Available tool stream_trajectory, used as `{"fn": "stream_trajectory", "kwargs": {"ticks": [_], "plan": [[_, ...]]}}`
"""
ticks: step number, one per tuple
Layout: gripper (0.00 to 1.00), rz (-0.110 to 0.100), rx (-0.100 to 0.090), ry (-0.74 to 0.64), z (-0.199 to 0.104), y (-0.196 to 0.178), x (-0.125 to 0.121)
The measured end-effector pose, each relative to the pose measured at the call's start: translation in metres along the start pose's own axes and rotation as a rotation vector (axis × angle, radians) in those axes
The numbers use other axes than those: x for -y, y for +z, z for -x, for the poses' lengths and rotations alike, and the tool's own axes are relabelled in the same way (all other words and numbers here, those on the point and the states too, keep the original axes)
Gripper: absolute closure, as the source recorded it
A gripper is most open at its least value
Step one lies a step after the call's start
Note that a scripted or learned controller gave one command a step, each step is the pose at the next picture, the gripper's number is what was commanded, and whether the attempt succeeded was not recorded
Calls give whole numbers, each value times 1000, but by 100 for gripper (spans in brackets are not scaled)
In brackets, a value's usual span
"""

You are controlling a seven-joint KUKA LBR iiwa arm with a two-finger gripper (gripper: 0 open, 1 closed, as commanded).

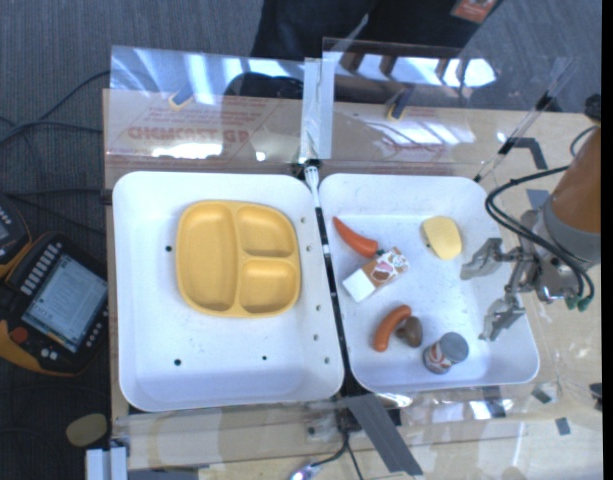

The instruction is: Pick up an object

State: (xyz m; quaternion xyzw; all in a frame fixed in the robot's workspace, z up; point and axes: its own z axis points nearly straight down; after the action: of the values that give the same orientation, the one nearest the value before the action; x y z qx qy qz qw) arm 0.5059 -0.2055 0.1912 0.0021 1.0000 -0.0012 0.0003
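Note:
The right bin (506, 366) holds several small items: a yellow lemon-like piece (442, 237), an orange carrot (355, 237), a small printed carton (387, 267) next to a white block (358, 286), an orange sausage (390, 327), a brown lump (411, 330) and a grey can (446, 352). My gripper (492, 290) hangs over the bin's right side with its fingers spread wide, one fingertip (478, 264) toward the lemon piece and the other toward the can. Nothing sits between them.
The left bin (146, 358) carries a yellow divided plate (238, 258). Clear plastic walls (316, 98) rise behind both bins. Cables loop near the arm at the right edge. A handheld controller (46, 298) lies on the floor to the left.

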Motion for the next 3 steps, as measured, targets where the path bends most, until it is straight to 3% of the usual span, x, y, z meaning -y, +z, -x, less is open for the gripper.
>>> {"fn": "stream_trajectory", "kwargs": {"ticks": [1,2,3], "plan": [[0,-3,19,247,-6,55,-34],[0,3,8,523,-3,100,-110],[100,1,13,522,-1,90,-110]]}}
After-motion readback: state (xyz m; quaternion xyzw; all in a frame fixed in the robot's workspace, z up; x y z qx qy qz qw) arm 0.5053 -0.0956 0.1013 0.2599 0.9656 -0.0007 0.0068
